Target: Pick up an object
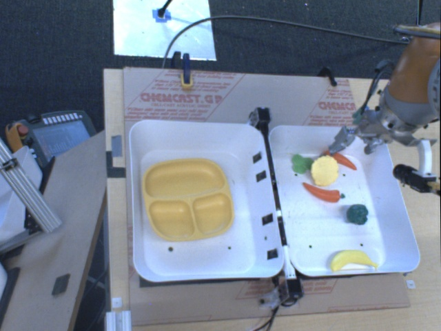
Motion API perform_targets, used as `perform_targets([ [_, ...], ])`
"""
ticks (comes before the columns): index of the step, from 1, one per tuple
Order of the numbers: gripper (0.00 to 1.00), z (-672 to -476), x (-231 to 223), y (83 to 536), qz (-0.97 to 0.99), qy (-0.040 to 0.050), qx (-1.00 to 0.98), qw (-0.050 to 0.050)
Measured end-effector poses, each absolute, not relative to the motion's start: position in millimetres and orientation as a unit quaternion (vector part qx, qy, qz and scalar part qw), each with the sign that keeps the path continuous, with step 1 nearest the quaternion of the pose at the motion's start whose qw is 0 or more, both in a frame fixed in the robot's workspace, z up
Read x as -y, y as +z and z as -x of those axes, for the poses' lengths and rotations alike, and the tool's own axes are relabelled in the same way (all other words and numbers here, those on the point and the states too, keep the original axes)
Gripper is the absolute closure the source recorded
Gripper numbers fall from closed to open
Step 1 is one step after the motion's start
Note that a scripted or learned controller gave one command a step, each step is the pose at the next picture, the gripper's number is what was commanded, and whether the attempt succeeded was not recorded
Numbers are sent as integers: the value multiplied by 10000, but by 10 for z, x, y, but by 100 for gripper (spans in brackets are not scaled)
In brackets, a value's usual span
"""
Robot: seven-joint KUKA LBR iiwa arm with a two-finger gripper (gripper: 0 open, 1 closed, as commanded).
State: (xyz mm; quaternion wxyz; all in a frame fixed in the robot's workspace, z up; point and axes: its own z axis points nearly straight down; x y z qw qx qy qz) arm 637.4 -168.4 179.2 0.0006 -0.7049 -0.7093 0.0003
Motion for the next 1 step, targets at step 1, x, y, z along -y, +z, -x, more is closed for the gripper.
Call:
perform_targets([
  [1,0,-6292,1622,1265,7062,2,7080,5],
])
